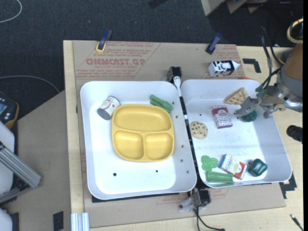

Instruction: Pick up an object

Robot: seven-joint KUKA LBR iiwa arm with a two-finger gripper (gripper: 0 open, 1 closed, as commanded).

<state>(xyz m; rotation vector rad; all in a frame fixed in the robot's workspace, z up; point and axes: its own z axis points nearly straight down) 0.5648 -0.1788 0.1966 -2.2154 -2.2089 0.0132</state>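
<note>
My gripper (251, 110) hangs over the upper right part of the right bin (269, 143), coming in from the right edge. A small dark teal thing (248, 116) sits right at its tip; whether it is gripped is unclear. Just to the upper left lies a pizza-slice toy (236, 96). Left of the gripper rests a red packet (221, 117), with a round cookie (198, 129) further left. Along the front of this bin are a green toy (209, 163), a green pod (219, 176), a small colourful carton (232, 165) and a teal cup-like piece (258, 167).
The left bin (96, 167) holds a yellow divided plate (143, 131), a green pod (161, 102) and a small tipped can (108, 107). A cow-patterned carton (224, 68) stands on the board behind the right bin. Clamps and cables line the bench edges.
</note>
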